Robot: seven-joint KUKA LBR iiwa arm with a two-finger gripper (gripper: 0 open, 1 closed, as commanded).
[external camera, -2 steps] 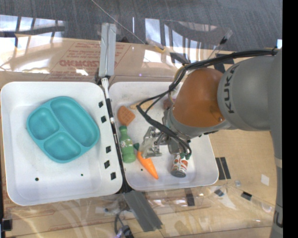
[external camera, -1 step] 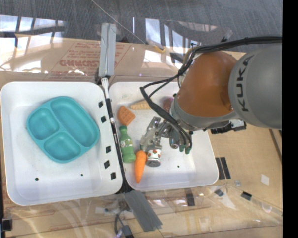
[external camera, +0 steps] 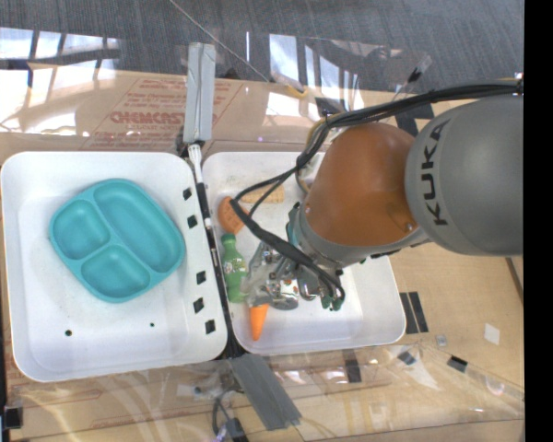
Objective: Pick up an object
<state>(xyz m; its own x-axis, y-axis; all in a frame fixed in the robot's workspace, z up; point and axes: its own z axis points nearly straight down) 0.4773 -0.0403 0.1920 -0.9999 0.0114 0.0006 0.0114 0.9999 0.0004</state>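
At the near edge of the right bin (external camera: 378, 325) a small orange carrot (external camera: 258, 319) lies with its tip toward the front wall, just left of and below the gripper (external camera: 286, 284). Whether the gripper is apart or clamped cannot be told. Just beyond, a green bottle (external camera: 232, 263) runs lengthwise along the left wall, leaving little room there. Farther off, an orange piece (external camera: 230, 213) sits near the same wall. The left bin (external camera: 28, 247) holds a teal plate (external camera: 117, 238).

The divided plate (external camera: 117, 238) at 9 o'clock looks smooth matt plastic; both bins (external camera: 37, 339) are matt white plastic; the arm's orange band (external camera: 359, 191) is glossy.
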